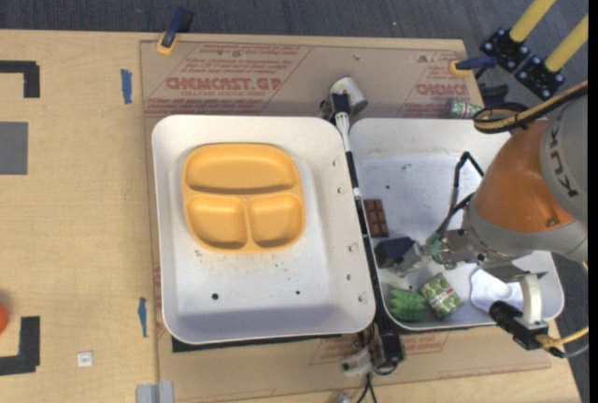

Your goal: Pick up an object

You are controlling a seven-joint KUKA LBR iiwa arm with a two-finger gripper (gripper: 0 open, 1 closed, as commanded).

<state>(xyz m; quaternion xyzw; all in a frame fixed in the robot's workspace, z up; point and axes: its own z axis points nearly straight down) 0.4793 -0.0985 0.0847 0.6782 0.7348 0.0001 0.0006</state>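
My gripper (435,251) is down low in the right bin (411,163), near its front half, under the grey arm with the orange band (519,191). Just left of it lies a dark blue object (394,251). In front of the gripper sit a green-and-white patterned packet (442,295) and a green object (405,303). A brown chocolate-like bar (376,218) lies along the bin's left wall. A white object (490,287) rests at the front right, partly under the arm. Nothing is visibly held.
The left bin (177,289) holds a yellow divided plate (245,196) in its back half. The two bins meet at a ridge (353,195). Brown cardboard (234,74) lies under and behind the bins.
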